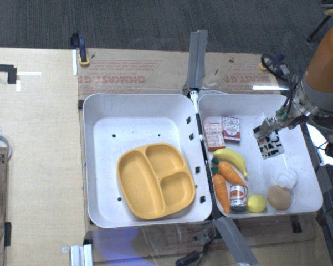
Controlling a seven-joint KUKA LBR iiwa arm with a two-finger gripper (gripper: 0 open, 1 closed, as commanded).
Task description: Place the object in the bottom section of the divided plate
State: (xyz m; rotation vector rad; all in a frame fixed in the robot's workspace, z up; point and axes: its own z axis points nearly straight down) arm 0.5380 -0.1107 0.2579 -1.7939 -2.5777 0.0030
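In the left bin (94, 148) we see the yellow divided plate (155, 180) with 3 sections. The right bin (313, 201) holds 2 small boxes (222, 132), banana (231, 159), carrots (226, 180), can (239, 197), lemon (256, 203). The end effector (270, 131) hovers above; we cannot tell its state. We should choose 1 isolated object and descend squarely.

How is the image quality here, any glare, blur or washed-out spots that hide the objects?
Camera view: even, soft lighting with faint shadows; the divided plate and carrots read sharply. The white bins are bright but not blown out. The gripper looks slightly soft against the white bin, and a bluish glare patch sits below the left bin.
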